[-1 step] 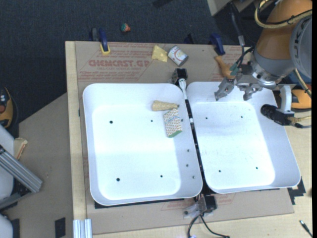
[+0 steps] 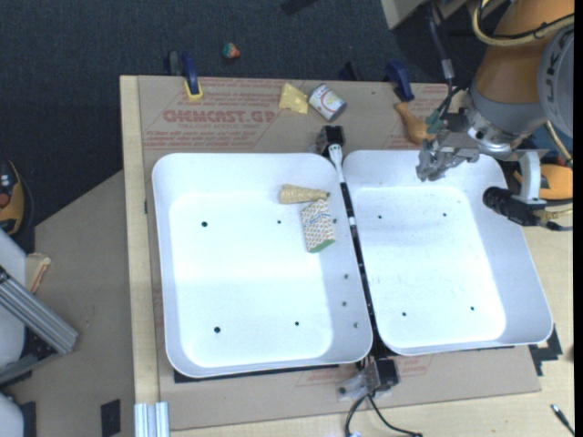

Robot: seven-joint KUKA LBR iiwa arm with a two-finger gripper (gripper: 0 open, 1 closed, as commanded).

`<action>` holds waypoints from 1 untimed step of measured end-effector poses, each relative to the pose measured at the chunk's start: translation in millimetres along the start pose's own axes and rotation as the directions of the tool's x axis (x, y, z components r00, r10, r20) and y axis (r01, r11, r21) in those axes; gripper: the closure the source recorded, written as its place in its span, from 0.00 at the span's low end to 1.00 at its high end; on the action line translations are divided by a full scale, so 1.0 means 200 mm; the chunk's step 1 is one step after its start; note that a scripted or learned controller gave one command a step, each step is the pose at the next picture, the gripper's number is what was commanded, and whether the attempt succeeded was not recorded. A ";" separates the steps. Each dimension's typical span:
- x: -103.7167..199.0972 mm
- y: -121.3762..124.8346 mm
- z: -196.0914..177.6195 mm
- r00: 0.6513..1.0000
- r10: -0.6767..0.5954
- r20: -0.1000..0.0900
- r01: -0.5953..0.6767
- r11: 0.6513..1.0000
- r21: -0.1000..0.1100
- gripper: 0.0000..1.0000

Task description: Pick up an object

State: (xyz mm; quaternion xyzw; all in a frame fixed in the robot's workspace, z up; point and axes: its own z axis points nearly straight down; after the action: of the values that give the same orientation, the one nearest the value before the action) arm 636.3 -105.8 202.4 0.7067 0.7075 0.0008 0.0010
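- My tool (image 2: 440, 160) hangs over the back edge of the right bin (image 2: 510, 326), near that bin's far rim. Nothing shows between its tips; I can't tell from this angle whether they are apart or together.
- Pickable things sit in the left bin (image 2: 182, 335), toward its back right: a tan roll-shaped piece (image 2: 301, 194) and, just beside it on the near side, a patterned green-white pouch (image 2: 317, 224). They look to be touching or nearly so.
- Judgement: the tool is well apart from both, so the approach step comes first: cross the divider between the bins, then descend.
- The pouch looks flat and soft; I'd take it by its narrow width, centred.
- Risk: nudging the roll, or clipping the bin wall on the right side.
- Yellow scrap (image 2: 293, 99) and small box (image 2: 326, 102) lie on the tabletop behind the bins; ignore them.
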 end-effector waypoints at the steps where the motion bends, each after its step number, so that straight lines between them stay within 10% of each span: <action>1: 0.58 0.05 -0.25 1.000 -0.012 -0.004 0.012 1.000 -0.006 1.00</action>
State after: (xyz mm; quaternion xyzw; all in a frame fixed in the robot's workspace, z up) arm 646.8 10.2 252.8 0.7025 0.7117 0.0044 0.0014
